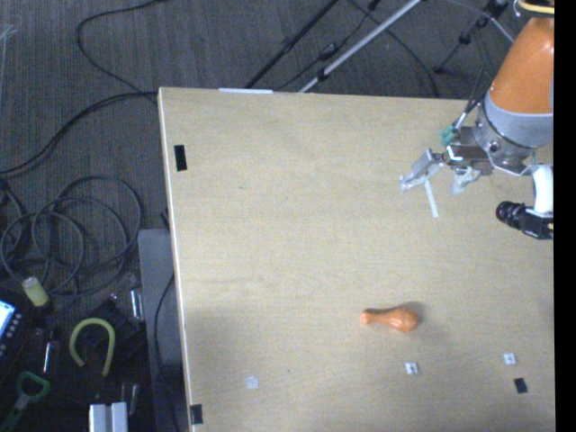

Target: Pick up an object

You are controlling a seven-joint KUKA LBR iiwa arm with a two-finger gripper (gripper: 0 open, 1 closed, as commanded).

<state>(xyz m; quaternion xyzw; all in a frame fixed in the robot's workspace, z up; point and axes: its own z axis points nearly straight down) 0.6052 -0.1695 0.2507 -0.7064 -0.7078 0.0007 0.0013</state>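
Your target is the orange object (392, 318), lying on its side on the table (288, 241) toward the near edge, right of the middle. It has a rounded bulb at its right end and tapers to a thin neck pointing left, something like a small gourd or a toy drumstick. It looks light, and the smooth, rounded surface suggests it could roll or squirt out of a pinch. You cannot tell from here whether it is soft or stiff, so treat it as a thing that may give a little. Take hold across the bulb where it begins to narrow, with the fingers closing across its long axis from front and back. The thin neck offers less to grip and could pivot. Nothing lies close around it: a few small markers (411, 368) sit on the table nearer the front edge, clear of any approach from above. The gripper (441, 176) hangs well apart from the object, up toward the far right of the table under the orange band of the arm (526, 70). Its pale fingers look spread and nothing shows between them, so it has hold of nothing. You will need to bring it forward and slightly left before lowering.
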